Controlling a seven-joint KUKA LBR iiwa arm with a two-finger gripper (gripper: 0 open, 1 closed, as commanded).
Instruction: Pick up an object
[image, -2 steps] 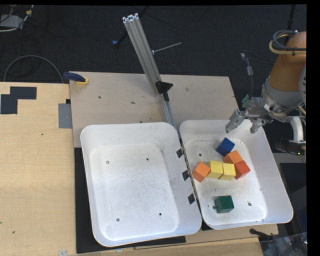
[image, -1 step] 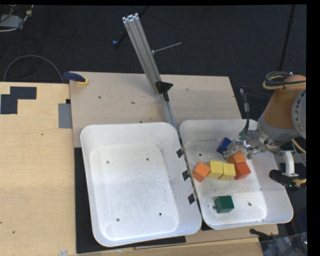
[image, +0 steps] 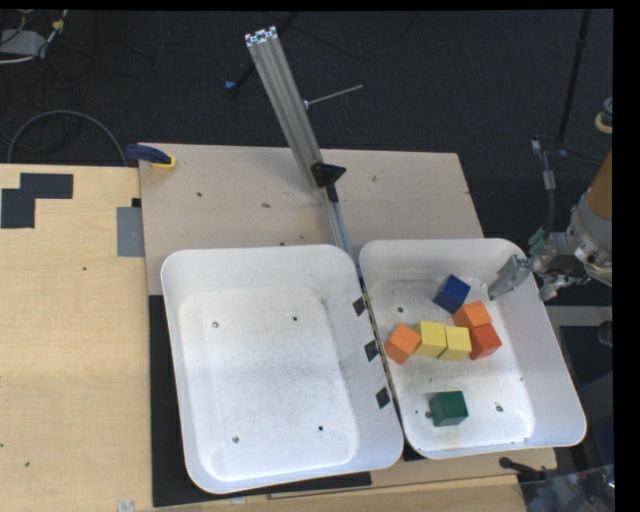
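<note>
even bright overhead light, soft short shadows, mild glare on white bins (image: 260, 270), slightly soft focus.

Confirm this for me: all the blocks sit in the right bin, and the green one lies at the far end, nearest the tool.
One thing is off. In the camera view the green block lies at the near end of the right bin, apart from the others; the blue block is nearest the tool.

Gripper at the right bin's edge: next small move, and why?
Probably shift left and down over the blue cube. The two-finger gripper sits at the right white bin's upper right rim, holding nothing, and that cube lies nearest, apart from the packed orange and yellow cubes.
</note>
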